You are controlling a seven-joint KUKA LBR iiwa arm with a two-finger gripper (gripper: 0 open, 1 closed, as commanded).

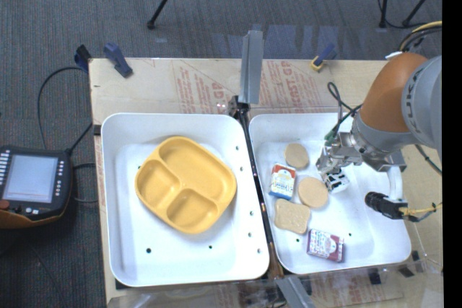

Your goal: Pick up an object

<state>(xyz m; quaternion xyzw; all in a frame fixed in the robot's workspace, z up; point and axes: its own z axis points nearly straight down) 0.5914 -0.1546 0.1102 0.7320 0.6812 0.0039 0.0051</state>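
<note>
1. The gripper (333, 168) hangs low in the right bin (375, 238), at the end of the grey arm (404, 108) that reaches in from the right. How far it is open cannot be told from this slant, and nothing can be seen held in it.
2. Just under and beside the gripper lies a small black-and-white object (336, 181), too small to name; it looks like the nearest candidate to pick.
3. Touching or nearly touching that object on its left is a round tan biscuit-like disc (313, 192); a second disc (297, 155) lies a little farther up the bin.
4. Farther left are a small blue-and-white carton (283, 182) and a square cracker-like piece (292, 216); a red packet (325, 244) lies near the bin's front edge.
5. To do the step well, I judge the gripper should centre on one item, come straight down and keep clear of the adjacent disc, so that closing does not push it aside.
6. The left bin (126, 256) holds a yellow divided plate (186, 184), well apart from the work.
</note>
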